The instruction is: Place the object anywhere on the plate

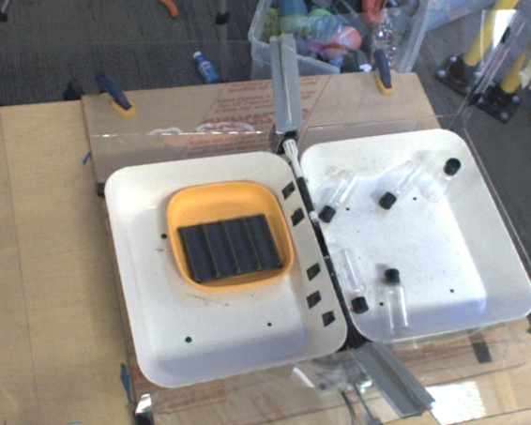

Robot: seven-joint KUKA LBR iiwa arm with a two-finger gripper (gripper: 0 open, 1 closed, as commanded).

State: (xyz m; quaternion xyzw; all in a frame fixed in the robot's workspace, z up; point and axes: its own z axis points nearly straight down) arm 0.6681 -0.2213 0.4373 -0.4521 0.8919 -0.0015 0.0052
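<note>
Ribbed dark block (230, 248) lies flat on the orange plate (182, 208) in the left bin (156, 341); clear vials (395, 302) lie in the right bin (498, 267). Jaws released or clenched, I cannot tell. Risk: a careless pass could nudge the block off the plate

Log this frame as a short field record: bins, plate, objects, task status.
left bin: holds the orange plate
plate contents: dark ribbed block lying flat on it
right bin: several clear bottles with black caps, lying scattered
bottles, upper part: three
bottles, lower part: two
divider: black-tabbed strip between the bins
task status: no bottle on the plate yet
</note>
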